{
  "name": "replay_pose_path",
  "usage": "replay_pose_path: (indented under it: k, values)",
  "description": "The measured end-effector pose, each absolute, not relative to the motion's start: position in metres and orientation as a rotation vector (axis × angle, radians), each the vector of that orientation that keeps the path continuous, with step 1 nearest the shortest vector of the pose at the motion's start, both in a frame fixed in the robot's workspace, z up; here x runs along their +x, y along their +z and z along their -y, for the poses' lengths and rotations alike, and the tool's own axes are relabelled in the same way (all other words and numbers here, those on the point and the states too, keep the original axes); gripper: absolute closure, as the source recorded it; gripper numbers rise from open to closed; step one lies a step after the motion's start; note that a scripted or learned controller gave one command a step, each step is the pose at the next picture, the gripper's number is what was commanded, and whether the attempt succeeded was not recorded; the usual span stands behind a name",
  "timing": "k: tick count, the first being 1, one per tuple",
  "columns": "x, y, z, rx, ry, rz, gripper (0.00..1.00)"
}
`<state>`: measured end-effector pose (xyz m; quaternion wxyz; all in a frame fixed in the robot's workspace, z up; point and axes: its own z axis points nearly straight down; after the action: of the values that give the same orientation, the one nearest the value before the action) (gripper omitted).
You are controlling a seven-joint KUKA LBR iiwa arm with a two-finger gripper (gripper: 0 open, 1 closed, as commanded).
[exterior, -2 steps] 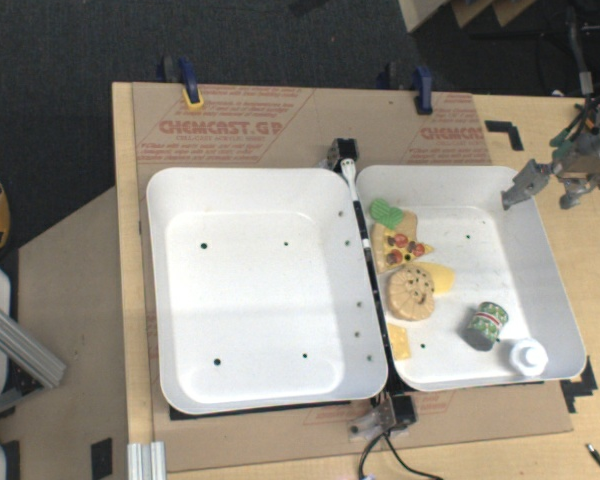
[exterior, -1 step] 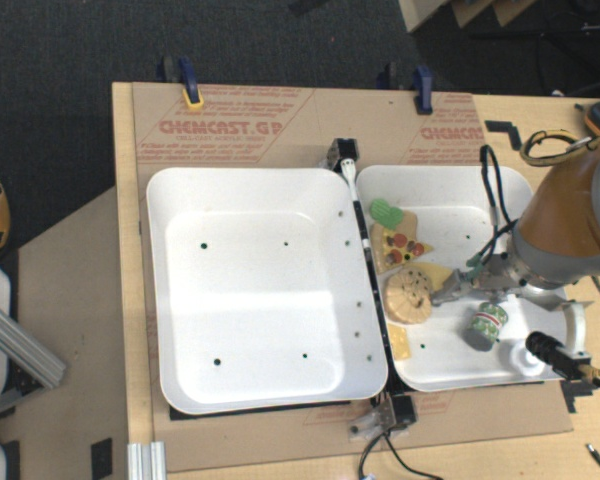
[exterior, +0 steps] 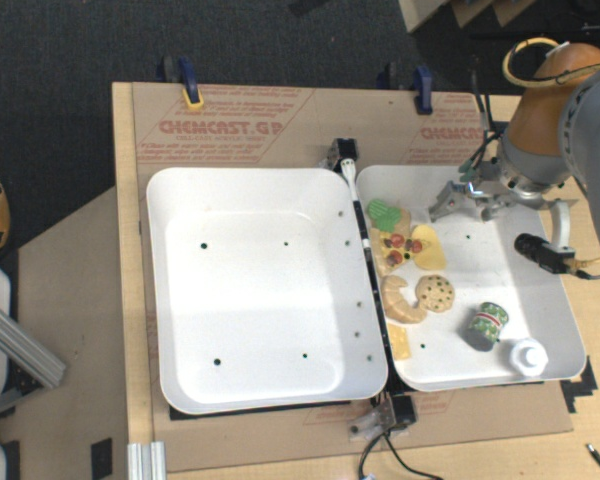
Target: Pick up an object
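Nearby, cookie [exterior: 435, 292]; croissant [exterior: 401, 301]; can [exterior: 486, 325]

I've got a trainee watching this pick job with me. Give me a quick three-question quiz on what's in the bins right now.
1. True or false: the round cookie lies in the left bin.
2. Which item sits nearest the right bin's front right corner? A) green leaf-shaped piece B) white bottle C) croissant-shaped piece
3. Fill in: the claw hovers over the ____ part of the right bin.

Key: 1. False, it lies in the right bin. 2. B. 3. Far (back), apart from the cluster of items.
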<state>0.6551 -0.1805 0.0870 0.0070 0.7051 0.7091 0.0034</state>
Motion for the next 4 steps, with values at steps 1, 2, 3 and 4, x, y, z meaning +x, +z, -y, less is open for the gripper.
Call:
replay_pose_path:
  k: [1,2,3,4]
  values:
    - [0.668,0.089,0.104,2.211,0.006,-2.227,0.0]
    - [0.63,0.086,0.099,2.224,0.0,-2.22,0.0]
    - [0.631,0.096,0.099,2.22,0.002,-2.219,1.0]
    - [0.67,0.191,0.004,2.206,0.015,-2.225,1.0]
